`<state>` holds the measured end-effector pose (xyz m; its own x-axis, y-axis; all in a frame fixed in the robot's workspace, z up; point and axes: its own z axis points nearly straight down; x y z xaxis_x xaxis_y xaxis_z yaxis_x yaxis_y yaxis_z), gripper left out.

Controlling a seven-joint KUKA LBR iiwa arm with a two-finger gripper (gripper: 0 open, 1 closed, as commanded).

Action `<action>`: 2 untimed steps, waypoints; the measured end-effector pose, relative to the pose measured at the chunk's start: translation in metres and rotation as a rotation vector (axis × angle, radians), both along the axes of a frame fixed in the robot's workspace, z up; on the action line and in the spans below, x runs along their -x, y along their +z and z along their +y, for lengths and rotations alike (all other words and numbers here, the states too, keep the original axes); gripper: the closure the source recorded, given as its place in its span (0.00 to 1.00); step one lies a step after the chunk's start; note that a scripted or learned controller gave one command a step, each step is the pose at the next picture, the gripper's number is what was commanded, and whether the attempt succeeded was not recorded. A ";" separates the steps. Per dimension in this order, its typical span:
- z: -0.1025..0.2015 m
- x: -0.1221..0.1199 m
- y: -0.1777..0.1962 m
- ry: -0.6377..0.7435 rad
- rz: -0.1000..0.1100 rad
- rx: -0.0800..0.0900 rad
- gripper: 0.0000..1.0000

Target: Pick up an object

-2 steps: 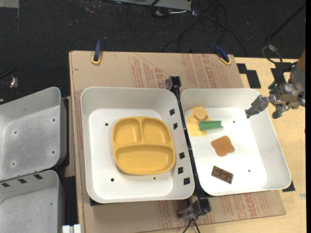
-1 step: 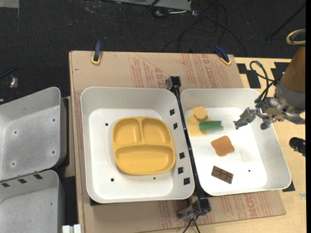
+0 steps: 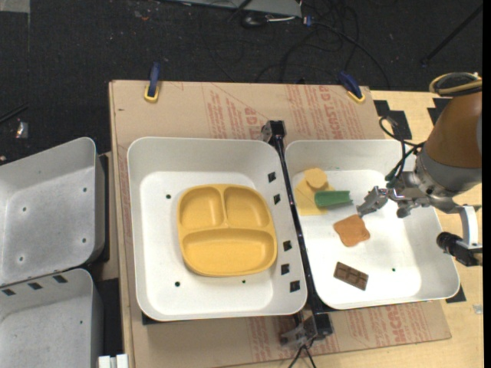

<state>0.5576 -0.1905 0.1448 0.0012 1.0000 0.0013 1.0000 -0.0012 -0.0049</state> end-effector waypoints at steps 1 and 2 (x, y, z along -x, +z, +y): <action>0.001 0.000 -0.053 0.000 -0.002 0.001 0.00; 0.000 -0.001 -0.040 0.000 -0.007 0.002 1.00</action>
